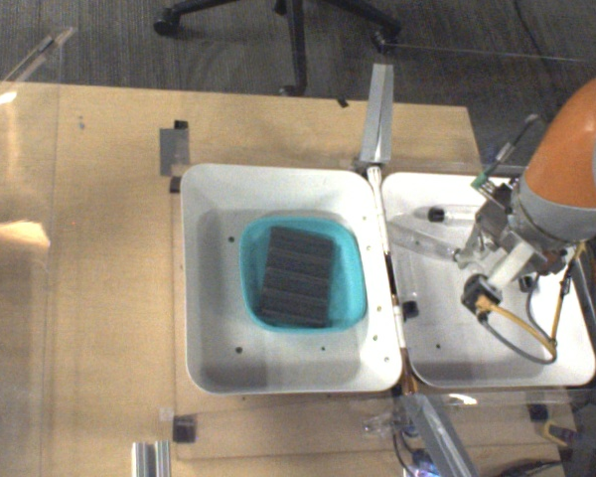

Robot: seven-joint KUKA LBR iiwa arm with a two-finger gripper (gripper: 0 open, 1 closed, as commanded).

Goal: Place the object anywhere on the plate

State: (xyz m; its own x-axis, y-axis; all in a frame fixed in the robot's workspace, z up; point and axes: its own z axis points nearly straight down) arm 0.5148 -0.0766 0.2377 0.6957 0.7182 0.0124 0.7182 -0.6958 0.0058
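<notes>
A dark grey ridged block (298, 274) lies flat in the middle of the teal plate (350, 266), which sits in the left white bin (204, 296). My gripper (424, 229) hangs over the right bin (576, 361), well to the right of the plate and across the wall between the bins. Its two pale fingers point left and stand apart with nothing between them, so it is open. The grey arm with its orange band (576, 157) reaches in from the right.
A yellow and black cable (521, 331) loops from the wrist down over the right bin's floor. A metal post (377, 112) rises behind the join of the two bins. The wooden bench top (79, 266) spreads out to the left.
</notes>
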